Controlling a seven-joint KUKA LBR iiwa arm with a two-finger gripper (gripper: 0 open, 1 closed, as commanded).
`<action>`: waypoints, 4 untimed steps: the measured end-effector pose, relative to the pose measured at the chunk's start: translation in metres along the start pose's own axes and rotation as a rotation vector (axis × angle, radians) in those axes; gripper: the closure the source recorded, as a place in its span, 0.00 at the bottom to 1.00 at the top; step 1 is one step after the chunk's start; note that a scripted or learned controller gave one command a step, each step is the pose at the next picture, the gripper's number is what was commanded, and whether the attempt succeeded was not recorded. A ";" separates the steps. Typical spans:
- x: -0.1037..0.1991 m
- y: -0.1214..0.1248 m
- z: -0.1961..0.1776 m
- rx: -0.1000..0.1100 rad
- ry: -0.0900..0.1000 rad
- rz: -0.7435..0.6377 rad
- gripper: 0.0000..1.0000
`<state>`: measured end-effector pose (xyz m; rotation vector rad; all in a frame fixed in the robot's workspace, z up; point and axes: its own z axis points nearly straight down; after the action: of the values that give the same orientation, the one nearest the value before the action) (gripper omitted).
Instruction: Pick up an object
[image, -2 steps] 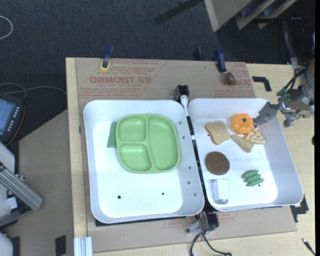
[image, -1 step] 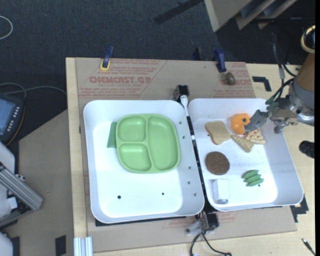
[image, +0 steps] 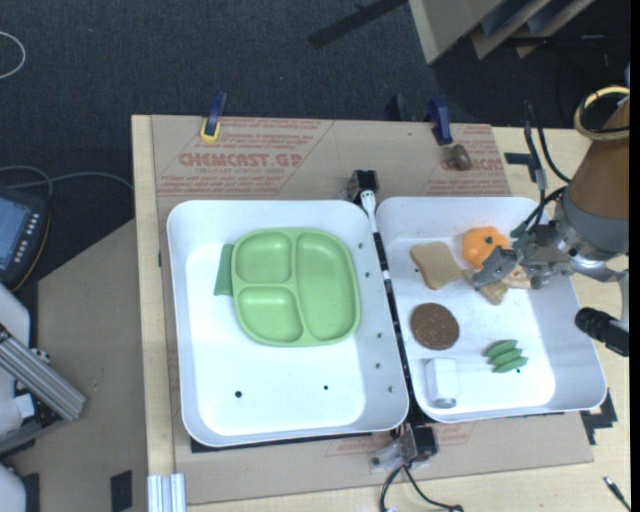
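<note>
- Camera view: two white bins sit side by side on the bench; the left bin (image: 200, 300) holds a green divided plate (image: 295, 285) with three compartments, lying flat near the bin's far half.
- The right bin (image: 560, 385) holds the loose things: a tan bread slice (image: 436, 263) near the far left, a round brown patty (image: 435, 326) just in front of it, a green pea pod (image: 505, 355) toward the near right, and a small white cylinder (image: 441, 381) lying at the near edge.
- An orange fruit (image: 482, 243) sits at the far side of that bin, next to the bread slice.
- The gripper (image: 503, 270) reaches in from the right, low over the bin just beside the orange fruit.
- A tan piece (image: 494, 292) lies right at its tip; whether the claw is open, closed or gripping it, I cannot tell.
</note>
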<state>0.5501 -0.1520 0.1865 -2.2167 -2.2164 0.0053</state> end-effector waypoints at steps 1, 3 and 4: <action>0.000 -0.005 0.044 0.000 0.000 0.001 0.00; 0.000 -0.004 0.082 -0.012 -0.003 0.002 1.00; 0.000 -0.001 0.018 -0.014 -0.005 -0.001 1.00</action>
<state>0.5488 -0.1523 0.1680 -2.2250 -2.2272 -0.0050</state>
